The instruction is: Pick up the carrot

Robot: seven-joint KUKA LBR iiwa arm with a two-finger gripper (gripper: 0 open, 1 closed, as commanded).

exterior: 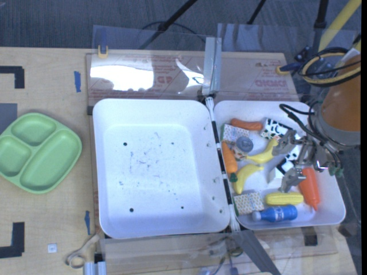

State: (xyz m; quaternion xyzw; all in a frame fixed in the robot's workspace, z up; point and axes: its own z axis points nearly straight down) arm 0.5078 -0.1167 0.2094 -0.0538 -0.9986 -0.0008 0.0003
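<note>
The carrot [311,189] lies along the right bin's [334,211] right wall, long axis near-vertical. The gripper [292,175], fingers spread, hovers just beside it.

Robot lab: bench [46,67], tripod legs [189,4]

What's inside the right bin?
Right bin: carrots at the left wall, top and right, banana, blue bottle, yellow piece, patterned sponges. The gripper covers part of the middle.
</note>
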